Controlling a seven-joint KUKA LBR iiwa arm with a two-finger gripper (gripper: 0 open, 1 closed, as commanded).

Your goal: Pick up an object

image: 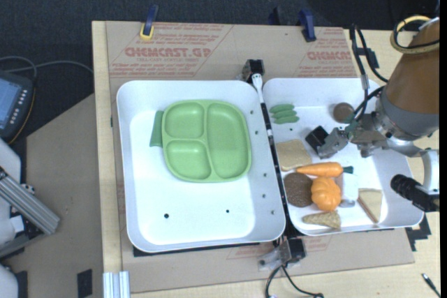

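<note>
The right bin (pixel 314 88) holds several toy foods: green beans (pixel 283 113), a brown round piece (pixel 342 111), a bread slice (pixel 293 153), a carrot (pixel 319 169), a dark brown patty (pixel 298 189), an orange fruit (pixel 325 193), a tan cone-shaped piece (pixel 321 220) and a cheese wedge (pixel 370 204). My gripper (pixel 323 139) reaches in from the right and sits over the middle of this bin, just above and right of the bread slice and behind the carrot. I see no object lifted with it.
The left bin (pixel 140 171) carries a green divided plate (pixel 207 139). A black divider strip (pixel 264 123) runs between the bins. The grey and orange arm (pixel 412 94) covers the right bin's far right side. Clamps (pixel 148 26) sit at the bench's back edge.
</note>
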